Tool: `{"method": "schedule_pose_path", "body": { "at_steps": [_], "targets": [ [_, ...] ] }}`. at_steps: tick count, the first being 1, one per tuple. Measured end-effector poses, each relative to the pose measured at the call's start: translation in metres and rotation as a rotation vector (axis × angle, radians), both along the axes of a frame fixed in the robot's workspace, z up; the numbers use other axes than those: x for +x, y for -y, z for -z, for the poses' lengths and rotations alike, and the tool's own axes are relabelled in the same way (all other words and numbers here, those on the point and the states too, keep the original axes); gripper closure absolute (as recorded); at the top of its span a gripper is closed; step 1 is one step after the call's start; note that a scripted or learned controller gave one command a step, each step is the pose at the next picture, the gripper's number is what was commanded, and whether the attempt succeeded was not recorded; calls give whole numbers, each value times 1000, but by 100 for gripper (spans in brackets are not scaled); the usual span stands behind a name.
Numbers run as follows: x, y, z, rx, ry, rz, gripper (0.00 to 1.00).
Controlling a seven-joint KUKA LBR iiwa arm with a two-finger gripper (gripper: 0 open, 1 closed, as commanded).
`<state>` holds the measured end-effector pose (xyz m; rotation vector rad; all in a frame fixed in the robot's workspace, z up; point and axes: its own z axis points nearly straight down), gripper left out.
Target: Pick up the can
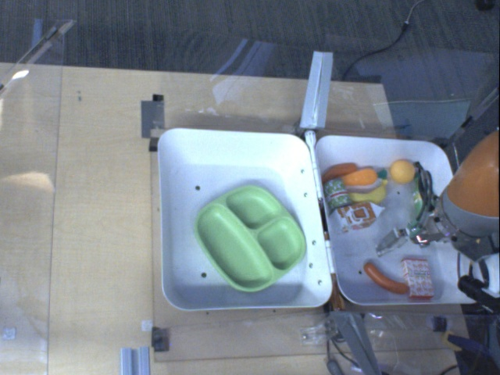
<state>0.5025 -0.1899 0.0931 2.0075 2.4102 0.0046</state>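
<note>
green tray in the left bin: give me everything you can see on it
The green tray is a matte, plastic-looking divided plate with rounded corners and three compartments: one long one along its lower-left side and two smaller ones on the upper right. Nothing lies in them. It rests flat on the floor of the left bin, turned diagonally, roughly central and toward the near wall. Nothing else touches it.

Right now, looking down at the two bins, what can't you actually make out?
- Gripper: too small and blurred in the camera view to tell whether it is open or shut.
- Can: label too small to read; its top end is covered by the sausage.
- Arm: cut off by the right edge.
</note>
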Motion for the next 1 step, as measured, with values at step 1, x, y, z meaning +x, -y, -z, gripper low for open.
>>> {"method": "schedule_pose_path", "body": {
  "at_steps": [1],
  "targets": [
    [84,-14,6,0,7,79,0]
  ]
}}
